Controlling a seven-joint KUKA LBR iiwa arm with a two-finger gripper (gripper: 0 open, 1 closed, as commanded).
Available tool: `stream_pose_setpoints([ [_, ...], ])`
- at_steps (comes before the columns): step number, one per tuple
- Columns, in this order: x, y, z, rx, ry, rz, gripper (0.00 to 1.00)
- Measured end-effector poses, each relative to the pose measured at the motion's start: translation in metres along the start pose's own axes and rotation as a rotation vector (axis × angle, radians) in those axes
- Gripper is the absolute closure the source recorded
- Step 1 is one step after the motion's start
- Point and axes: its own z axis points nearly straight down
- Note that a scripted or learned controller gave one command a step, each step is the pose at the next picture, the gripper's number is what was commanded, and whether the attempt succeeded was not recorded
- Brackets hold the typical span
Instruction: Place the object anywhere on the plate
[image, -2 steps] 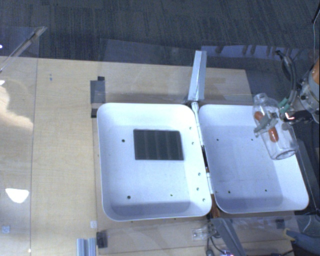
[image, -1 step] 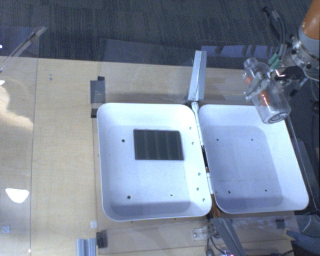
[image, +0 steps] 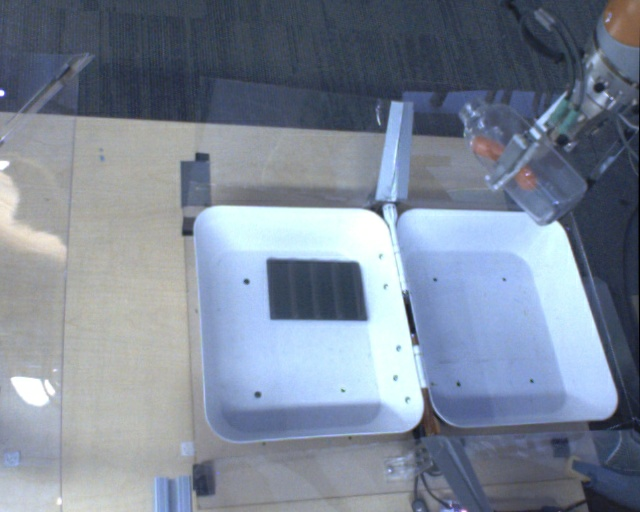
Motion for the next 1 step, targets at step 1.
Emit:
stream_pose_setpoints([
  [1, 0.0009, 0.0024, -0.0112, -0.006, -0.005, -0.008, 1.00],
])
